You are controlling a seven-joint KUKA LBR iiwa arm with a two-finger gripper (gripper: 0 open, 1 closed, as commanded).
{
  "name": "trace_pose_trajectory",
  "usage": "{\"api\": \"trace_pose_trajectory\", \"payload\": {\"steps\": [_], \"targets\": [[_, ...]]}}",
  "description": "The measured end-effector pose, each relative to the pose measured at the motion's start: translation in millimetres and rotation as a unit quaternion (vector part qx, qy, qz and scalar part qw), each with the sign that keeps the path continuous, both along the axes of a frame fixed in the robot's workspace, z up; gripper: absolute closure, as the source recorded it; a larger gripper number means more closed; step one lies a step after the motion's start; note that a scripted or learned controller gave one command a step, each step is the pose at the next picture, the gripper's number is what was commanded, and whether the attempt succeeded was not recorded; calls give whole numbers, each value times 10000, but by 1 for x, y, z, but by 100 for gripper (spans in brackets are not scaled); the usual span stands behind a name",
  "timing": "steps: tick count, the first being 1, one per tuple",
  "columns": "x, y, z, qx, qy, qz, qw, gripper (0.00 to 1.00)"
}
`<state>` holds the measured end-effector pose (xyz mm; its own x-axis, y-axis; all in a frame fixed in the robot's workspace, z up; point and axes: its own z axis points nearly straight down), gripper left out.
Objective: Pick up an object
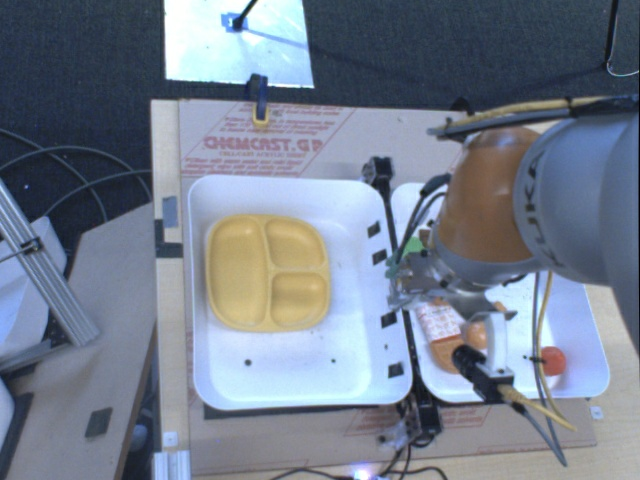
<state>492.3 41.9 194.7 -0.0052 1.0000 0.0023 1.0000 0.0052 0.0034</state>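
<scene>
I am reaching down into the right bin (590, 363), so the step in hand is, as I judge it, the approach to a grasp. My hand (440, 303) is sitting low over the bin's left part, just beside the wall that meets the left bin (215, 388). My own wrist is covering it from above, and I cannot tell whether it is released, clenched or grasping anything.

The thing nearest me is a packet (440, 325), lying flat on the bin floor right under the wrist. It is looking like a small white pack with red print, its upper end hidden beneath me. Just beside it an orange piece (478, 334) is lying, touching or nearly touching it, and a small red-orange ball (551, 360) is resting farther right, apart from both.

The next move is calling for a straight descent onto one thing alone, then a firm closing before any lift. The packet is looking thin and flat, so I am expecting it to be hard to catch. The yellow tray (268, 273) is lying in the left bin, well apart.
</scene>
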Motion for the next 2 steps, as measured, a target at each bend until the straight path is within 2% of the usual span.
{"api": "trace_pose_trajectory", "payload": {"steps": [1, 2], "targets": [[5, 78, -97, 2, 20, 18, 10000, 100], [24, -9, 80, -17, -63, -48, 10000, 100]]}}
